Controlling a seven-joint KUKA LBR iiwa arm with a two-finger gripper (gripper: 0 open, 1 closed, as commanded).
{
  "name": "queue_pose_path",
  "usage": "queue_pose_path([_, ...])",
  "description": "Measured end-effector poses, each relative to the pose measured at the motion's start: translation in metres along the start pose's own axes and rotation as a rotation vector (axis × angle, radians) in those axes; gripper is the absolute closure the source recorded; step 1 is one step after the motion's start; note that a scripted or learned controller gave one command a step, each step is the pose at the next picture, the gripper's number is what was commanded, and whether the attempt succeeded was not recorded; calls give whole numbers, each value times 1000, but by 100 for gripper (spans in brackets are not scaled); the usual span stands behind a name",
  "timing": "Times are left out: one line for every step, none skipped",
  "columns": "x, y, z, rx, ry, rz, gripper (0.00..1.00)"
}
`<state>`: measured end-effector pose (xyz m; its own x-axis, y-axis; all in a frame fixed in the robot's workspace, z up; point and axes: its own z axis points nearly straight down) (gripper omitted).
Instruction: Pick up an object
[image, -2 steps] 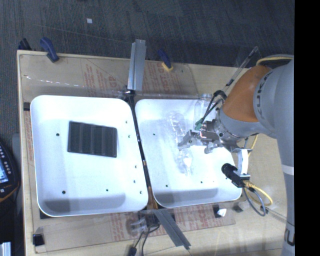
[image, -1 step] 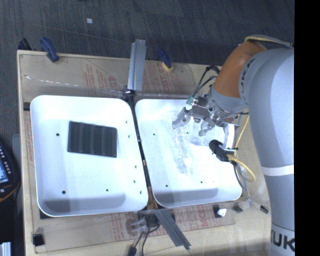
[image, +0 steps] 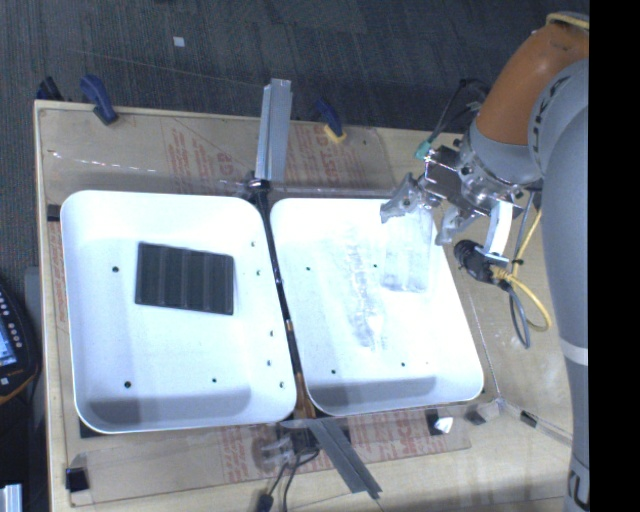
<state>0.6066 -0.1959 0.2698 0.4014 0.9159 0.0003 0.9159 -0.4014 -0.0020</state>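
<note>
You're in the approach step: gripper hangs over the right bin's far right corner, jaws' state can't tell, clear crinkly object lies just under it; next, confirm something's actually between the jaws before lifting.

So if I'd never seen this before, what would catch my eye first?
Probably the dark ridged pad, lying flat and alone in the left bin. Next, the grey arm with its orange band, reaching in from the right, its tool above the right bin's far edge.
</note>
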Motion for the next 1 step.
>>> queue_pose_path([-10, -18, -16, 5, 0, -94, 0])
